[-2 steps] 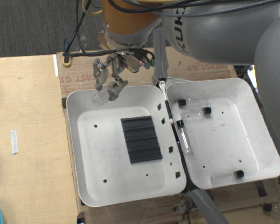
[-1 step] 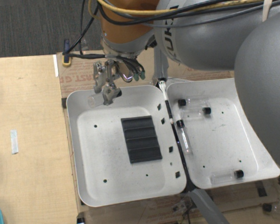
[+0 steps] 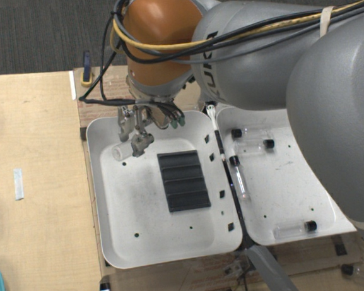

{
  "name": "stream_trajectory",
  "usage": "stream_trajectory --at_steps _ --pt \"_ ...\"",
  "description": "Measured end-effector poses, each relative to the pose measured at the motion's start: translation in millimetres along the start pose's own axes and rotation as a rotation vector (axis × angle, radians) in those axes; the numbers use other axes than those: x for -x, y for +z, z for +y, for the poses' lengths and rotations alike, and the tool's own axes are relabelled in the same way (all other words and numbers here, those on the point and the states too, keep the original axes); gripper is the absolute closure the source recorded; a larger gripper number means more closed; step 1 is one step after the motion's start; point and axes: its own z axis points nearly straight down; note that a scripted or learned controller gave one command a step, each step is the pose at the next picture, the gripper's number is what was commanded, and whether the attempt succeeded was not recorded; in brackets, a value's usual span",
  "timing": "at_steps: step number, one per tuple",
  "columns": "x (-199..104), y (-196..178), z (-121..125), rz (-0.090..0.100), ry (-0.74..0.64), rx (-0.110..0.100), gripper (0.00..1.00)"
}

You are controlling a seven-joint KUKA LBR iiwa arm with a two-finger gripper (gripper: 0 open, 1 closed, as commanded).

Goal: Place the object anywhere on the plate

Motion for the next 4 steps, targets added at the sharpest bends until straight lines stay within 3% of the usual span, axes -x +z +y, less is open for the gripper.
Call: stream_trajectory --at_steps 1,2,3,4 --pt "10.3 92.0 -12.9 -0.001 -0.063 0.000 1.00" --pt "16.1 99.6 -6.1 -0.008 -0.633 -0.002 1.00" --pt "-45.1 65.8 9.0 -0.001 -0.705 0.001 1.00" --pt "10.3 28.2 -13.9 -0.004 -0.711 0.000 1.00"
